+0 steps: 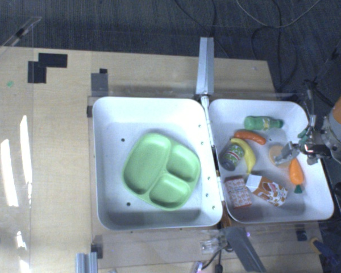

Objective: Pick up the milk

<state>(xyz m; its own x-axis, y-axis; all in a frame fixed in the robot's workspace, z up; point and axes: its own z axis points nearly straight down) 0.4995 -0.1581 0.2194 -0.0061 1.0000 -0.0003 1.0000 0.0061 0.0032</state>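
The milk is a small carton with a brown and white print and a white top, lying on its side near the front of the right bin. My gripper hangs at that bin's right side, behind and to the right of the carton and just above an orange carrot. Its fingers stand open with nothing between them. It is clear of the milk.
The right bin also holds a green bottle, a red-orange sausage, a green-labelled can against a yellow fruit, a tan round item and a brown box. A green divided plate lies in the left bin.
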